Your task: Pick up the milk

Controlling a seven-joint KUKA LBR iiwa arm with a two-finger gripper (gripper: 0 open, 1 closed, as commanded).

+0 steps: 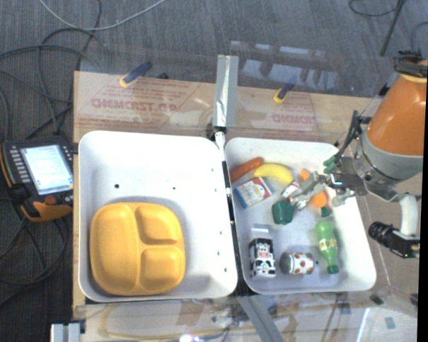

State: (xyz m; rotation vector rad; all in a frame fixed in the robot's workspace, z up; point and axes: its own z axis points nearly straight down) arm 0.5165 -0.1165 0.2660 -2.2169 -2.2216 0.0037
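Note:
The milk (262, 257) is a small white carton with black cow patches. It stands near the front edge of the right bin (358, 276). My gripper (311, 193) hangs over the upper right part of that bin, above a dark green piece (283, 212) and an orange piece (319, 200). The gripper is well back and to the right of the milk and apart from it. The arm's orange band (402, 115) is at the far right.
The right bin also holds a banana (273, 173), a red sausage (245, 167), a blue and white box (252, 193), a green bottle (326, 244) and a red and white can (298, 263) beside the milk. In the left bin (130, 156) lies a yellow divided tray (138, 247).

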